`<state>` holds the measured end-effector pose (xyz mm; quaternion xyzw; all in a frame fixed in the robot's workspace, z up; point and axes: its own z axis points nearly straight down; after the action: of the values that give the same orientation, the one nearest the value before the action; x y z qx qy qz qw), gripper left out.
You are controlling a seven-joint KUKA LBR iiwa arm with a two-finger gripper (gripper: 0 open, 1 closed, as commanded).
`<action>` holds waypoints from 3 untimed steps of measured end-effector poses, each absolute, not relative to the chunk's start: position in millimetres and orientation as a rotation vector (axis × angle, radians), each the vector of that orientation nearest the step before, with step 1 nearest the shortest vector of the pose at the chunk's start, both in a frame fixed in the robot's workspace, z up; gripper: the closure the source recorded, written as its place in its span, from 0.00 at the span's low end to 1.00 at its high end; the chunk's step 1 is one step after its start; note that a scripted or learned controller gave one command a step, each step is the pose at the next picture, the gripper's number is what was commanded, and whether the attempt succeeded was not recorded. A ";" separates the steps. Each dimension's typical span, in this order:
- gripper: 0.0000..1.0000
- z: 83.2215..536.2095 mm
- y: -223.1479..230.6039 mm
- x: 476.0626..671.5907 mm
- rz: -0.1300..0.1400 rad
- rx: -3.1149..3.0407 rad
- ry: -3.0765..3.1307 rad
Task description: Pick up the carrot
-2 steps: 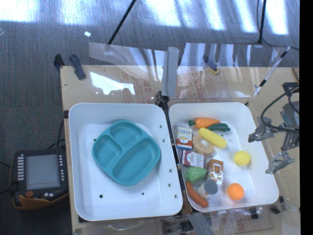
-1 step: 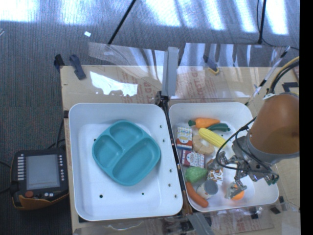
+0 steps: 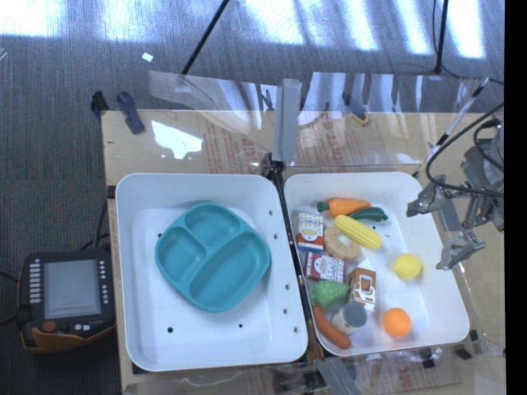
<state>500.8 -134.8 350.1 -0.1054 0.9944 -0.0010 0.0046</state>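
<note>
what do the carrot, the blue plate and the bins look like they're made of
Carrot: likely moulded plastic toy food, smooth, even orange with a green end.
Plate: probably plastic, uniform teal, matte, with moulded compartments.
Bins: seemingly thin white plastic, slightly glossy, with rounded corners.

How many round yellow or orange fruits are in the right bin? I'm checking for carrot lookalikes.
2: a lemon near the right wall, and an orange toward the front right corner. Smaller ones could hide under the pile.
</note>
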 end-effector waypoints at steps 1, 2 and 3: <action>0.00 250.0 -91.6 520.8 0.005 -0.685 3.068; 0.00 170.4 -150.1 586.7 0.009 -0.645 3.080; 0.00 84.8 -162.6 632.0 0.006 -0.393 3.119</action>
<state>632.0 -162.6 84.8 -0.1251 0.9921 0.0020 -0.0013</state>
